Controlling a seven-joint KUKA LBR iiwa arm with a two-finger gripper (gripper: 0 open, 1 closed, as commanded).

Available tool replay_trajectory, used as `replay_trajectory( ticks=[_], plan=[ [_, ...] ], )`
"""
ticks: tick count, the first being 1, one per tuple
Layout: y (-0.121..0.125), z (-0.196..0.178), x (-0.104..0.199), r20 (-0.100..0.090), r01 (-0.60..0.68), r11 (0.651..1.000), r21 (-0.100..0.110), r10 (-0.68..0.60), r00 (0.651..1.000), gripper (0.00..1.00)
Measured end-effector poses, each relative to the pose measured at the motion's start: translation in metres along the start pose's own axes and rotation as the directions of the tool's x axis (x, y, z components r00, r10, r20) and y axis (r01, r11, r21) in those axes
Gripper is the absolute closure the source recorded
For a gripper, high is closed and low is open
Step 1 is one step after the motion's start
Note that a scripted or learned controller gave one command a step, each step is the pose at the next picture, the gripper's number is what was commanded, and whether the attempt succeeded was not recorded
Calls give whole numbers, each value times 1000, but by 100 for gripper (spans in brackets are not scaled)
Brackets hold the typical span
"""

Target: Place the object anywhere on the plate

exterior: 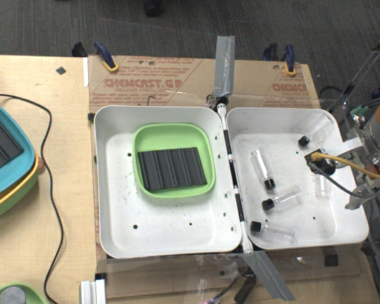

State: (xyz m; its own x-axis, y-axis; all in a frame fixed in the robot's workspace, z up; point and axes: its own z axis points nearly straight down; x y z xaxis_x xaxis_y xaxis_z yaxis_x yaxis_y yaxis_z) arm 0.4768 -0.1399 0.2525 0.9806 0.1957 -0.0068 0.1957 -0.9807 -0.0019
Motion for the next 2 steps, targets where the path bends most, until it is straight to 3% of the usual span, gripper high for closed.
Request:
replay_trajectory(
  ticks=[2],
  plan=[
    [81,-8,-16,-2,1,1000,-1,-1,1000,0]
  ],
)
